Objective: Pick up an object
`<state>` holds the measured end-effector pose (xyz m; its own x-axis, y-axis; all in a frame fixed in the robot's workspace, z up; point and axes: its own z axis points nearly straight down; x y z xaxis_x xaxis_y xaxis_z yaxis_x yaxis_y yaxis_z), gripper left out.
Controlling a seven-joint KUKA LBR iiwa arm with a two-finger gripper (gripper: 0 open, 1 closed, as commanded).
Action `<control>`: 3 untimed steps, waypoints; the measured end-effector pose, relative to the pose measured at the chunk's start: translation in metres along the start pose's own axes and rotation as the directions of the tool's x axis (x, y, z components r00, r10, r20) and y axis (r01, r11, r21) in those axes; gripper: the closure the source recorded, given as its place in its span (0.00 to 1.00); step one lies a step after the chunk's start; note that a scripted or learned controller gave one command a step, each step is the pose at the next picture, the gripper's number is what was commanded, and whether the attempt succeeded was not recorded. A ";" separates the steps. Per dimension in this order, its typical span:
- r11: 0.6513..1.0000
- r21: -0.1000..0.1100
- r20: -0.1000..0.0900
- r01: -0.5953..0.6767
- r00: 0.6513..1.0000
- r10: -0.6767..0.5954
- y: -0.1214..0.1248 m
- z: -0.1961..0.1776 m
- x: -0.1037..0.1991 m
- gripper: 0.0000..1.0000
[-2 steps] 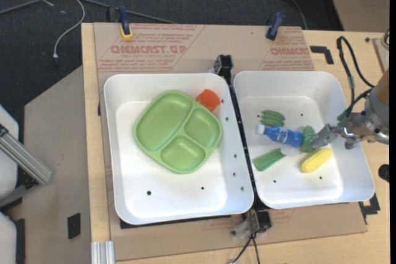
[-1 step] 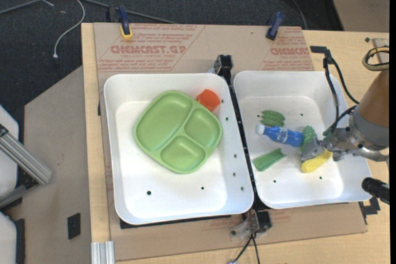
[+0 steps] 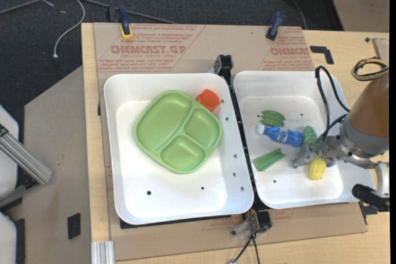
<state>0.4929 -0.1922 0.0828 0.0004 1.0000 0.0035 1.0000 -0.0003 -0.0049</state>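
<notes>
The right bin (image 3: 291,195) holds a blue bottle (image 3: 279,134) lying on its side. A dark green leafy piece (image 3: 272,117) lies above it, and a green pod-shaped piece (image 3: 268,160) below it. A small yellow object (image 3: 317,169) sits near the bin's right side, with another green piece (image 3: 309,134) by the bottle's right end. My gripper (image 3: 311,157) is low in the right bin, just above the yellow object and right of the bottle. The view does not show whether it touches the yellow object.
The left bin (image 3: 124,195) holds a green divided plate (image 3: 178,131), with a small orange object (image 3: 209,99) at its upper right edge. A black cable (image 3: 328,86) loops over the right bin's far right side. Clamps hold the cardboard at the back.
</notes>
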 end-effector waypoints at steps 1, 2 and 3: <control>1.000 -0.005 0.002 -0.001 1.000 0.001 0.001 -0.013 0.000 1.00; 1.000 -0.010 0.005 0.001 1.000 -0.001 0.006 -0.057 -0.004 1.00; 1.000 -0.013 0.007 0.001 1.000 -0.001 0.004 -0.120 -0.010 1.00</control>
<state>0.4980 -0.2027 0.2030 -0.0007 1.0000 -0.0032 1.0000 0.0007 0.0077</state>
